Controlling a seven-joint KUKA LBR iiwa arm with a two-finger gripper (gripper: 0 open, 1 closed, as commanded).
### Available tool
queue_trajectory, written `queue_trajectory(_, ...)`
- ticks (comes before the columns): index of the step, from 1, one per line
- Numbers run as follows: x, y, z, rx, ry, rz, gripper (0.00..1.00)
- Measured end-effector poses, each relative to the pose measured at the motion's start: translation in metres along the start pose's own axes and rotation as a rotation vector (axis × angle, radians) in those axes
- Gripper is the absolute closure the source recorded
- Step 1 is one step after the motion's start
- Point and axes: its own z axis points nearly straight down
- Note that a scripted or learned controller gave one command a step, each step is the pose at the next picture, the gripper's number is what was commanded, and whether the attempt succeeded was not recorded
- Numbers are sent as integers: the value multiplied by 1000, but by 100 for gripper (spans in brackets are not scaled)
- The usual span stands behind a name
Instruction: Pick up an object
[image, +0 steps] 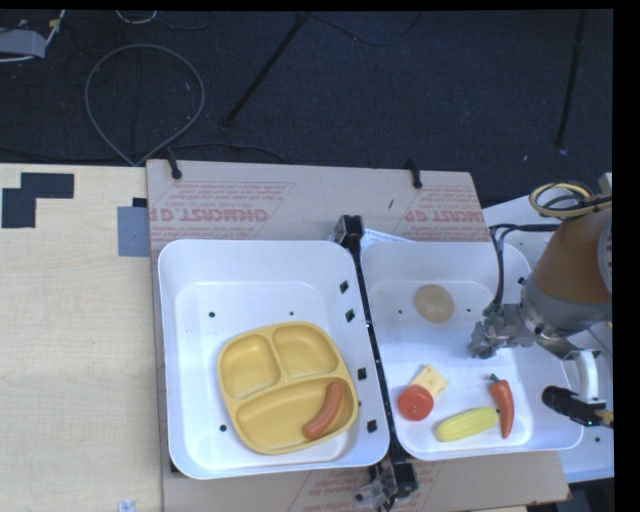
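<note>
The right bin (400, 262) holds a tan round cookie (434, 303), a yellow cheese wedge (431, 380), a red tomato (415, 403), a yellow corn cob (466, 424) and a red chili pepper (503, 404). My gripper (487, 341) hangs low over the right side of this bin, to the right of the cookie and just above the pepper. Nothing shows between its tips. In the left bin (190, 290) lies a yellow divided plate (262, 365) with a sausage (323, 411) in its front section.
A black divider (362, 330) runs between the two bins. Cardboard (300, 205) lies under and behind them. A pale wooden table top (70, 350) spreads to the left.
</note>
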Motion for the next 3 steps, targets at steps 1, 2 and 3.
queue_trajectory(1, 1, 7, -45, -4, -2, -5, 100)
queue_trajectory(2, -8, 8, -104, -6, -3, -5, 100)
queue_trajectory(3, -9, 8, -112, -1, -1, -5, 100)
